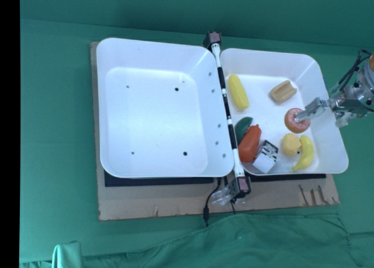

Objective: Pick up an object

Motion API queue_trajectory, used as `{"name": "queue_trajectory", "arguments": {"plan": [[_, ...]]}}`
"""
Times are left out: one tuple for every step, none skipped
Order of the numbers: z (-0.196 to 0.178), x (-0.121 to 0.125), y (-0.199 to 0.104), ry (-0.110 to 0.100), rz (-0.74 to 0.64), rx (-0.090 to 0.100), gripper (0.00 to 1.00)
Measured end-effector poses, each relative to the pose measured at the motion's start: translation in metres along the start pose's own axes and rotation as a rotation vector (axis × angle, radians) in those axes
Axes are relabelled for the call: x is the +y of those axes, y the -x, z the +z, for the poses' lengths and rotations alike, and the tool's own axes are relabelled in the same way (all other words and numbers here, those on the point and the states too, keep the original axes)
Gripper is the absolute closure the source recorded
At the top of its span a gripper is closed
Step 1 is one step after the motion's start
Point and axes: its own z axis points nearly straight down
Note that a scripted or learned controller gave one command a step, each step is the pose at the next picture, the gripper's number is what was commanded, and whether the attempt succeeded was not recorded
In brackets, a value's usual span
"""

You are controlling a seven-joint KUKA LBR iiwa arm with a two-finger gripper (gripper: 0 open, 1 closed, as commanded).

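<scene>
green cloth (70, 115) under cardboard (175, 205) bearing two white bins (117, 56).

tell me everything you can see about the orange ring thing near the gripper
The orange ring is a doughnut-shaped toy, orange-red with a paler pinkish centre, smooth and plastic-looking. It lies flat on the floor of the right bin, toward its right side, below the tan bread-like toy and above the small yellow toy. The gripper reaches in from the right, its tip over the ring's upper right edge; whether it touches is unclear.
</scene>
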Motion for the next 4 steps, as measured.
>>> {"name": "queue_trajectory", "arguments": {"plan": [[0.004, 0.001, 0.000, -0.006, 0.000, 0.001, 0.00], [-0.008, 0.001, 0.001, 0.000, 0.003, -0.002, 1.00], [-0.008, 0.001, 0.001, -0.001, 0.003, -0.002, 0.00], [-0.030, 0.002, -0.030, -0.002, -0.006, 0.003, 0.00]]}}
